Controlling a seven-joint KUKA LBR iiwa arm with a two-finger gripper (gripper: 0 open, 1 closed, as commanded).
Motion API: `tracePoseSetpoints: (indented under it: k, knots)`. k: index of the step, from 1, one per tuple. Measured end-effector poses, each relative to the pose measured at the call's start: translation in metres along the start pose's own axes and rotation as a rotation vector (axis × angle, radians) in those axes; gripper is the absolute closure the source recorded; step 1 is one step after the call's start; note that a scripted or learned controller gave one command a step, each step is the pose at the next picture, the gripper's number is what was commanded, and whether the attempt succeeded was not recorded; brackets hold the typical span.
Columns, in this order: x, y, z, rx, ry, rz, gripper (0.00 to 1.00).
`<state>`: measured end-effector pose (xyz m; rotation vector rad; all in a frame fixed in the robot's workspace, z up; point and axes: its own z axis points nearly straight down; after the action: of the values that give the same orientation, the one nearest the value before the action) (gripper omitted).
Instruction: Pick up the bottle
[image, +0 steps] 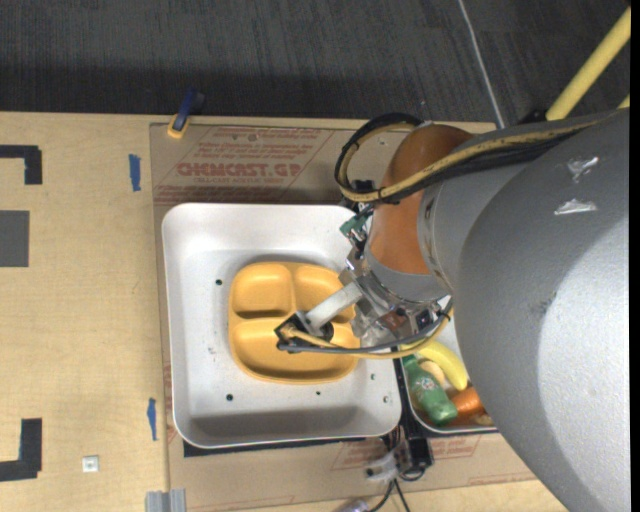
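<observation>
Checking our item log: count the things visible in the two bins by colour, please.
Yellow: 2, plate and banana
Green: 1, green thing
Orange: 1, orange thing
Total: 4 in view past the arm

Yellow divided dish (265, 295) in left bin (200, 300), arm (540, 280) over it — banana (447, 367) in right bin (450, 427)

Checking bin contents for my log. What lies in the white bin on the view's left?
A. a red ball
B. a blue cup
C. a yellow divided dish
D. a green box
C: a yellow divided dish sits in the middle of the white bin on the view's left, partly covered by the arm's wrist.
</observation>
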<state>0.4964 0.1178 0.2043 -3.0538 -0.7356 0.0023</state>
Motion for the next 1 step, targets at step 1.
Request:
tracePoseSetpoints:
  k: [1]
  knots:
    - [0.0497, -0.0272, 0.0083, 0.0, 0.0, -0.146, 1.0]
